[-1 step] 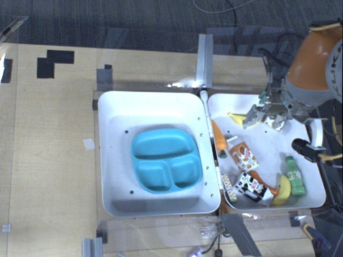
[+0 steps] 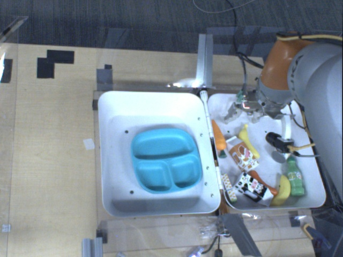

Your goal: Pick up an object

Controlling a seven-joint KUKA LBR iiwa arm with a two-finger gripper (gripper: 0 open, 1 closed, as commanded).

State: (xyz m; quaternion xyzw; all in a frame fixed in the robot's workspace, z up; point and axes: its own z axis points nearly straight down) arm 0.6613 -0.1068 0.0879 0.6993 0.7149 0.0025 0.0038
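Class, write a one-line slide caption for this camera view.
Arm reaches over right bin of toys; blue tray sits in left bin.

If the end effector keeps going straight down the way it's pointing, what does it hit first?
Probably the bare white floor of the right bin under the end effector, near the small yellow banana-shaped toy; depth is unclear.

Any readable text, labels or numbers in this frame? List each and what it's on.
No text can be read in this frame.
Small brown and white packet: printed front, too blurred to read.
Black and white box: pattern or print, too small to read.
Green bottle: no label legible.
Blue tray: plain, no marking.
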